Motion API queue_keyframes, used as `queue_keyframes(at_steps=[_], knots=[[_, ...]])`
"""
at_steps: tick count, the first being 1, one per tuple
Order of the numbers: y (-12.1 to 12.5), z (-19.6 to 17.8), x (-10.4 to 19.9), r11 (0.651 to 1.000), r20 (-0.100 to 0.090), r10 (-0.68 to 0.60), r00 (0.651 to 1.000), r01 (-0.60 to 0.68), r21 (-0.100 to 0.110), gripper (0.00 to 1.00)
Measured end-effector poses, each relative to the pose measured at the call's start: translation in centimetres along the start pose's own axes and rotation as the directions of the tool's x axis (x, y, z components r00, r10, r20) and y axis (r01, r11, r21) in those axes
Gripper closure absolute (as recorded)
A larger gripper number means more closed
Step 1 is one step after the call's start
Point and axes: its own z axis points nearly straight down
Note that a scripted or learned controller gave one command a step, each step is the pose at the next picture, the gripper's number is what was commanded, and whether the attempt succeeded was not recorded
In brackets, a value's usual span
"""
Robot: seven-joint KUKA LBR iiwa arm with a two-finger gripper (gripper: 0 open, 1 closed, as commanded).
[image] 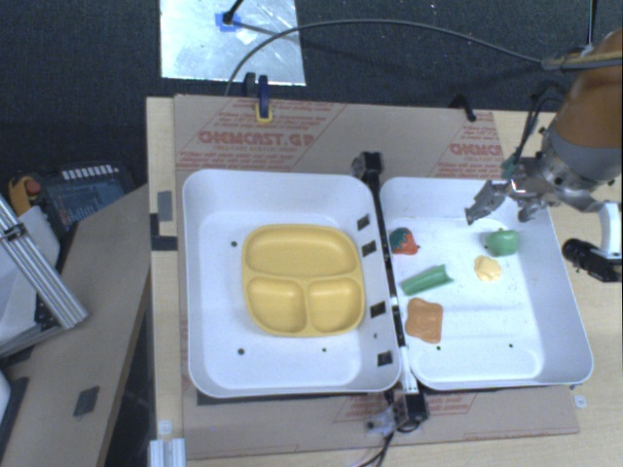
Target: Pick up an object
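Note:
The right bin (545, 358) holds several small items. A green round piece (502, 242) lies near its far right. A pale yellow lump (488, 269) sits just in front of it. A green stick-shaped piece (425, 280) lies in the middle, an orange piece (424, 320) below it, and a red and green piece (402, 241) near the divider. My gripper (504, 202) hangs over the far right part of this bin, just above the green round piece. Its fingers are spread open with nothing between them.
The left bin (209, 261) carries a yellow tray with three compartments (302, 278). A black divider (382, 261) runs between the two bins. A cardboard sheet (321, 134) lies under both. Cables cross the dark floor beyond.

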Motion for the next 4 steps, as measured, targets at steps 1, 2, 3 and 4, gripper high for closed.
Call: queue_keyframes(at_steps=[1,2,3,4], knots=[[0.4,4.2,0.0,1.0,0.0,0.001,1.0,-0.001,0.002,0.0],[-0.3,8.8,0.6,1.0,0.0,0.001,1.0,-0.001,0.003,0.0],[-0.3,14.0,0.7,1.0,-0.001,0.002,1.0,-0.002,0.004,0.0],[-0.1,12.6,0.6,1.0,0.001,0.002,1.0,-0.002,-0.003,1.0]])
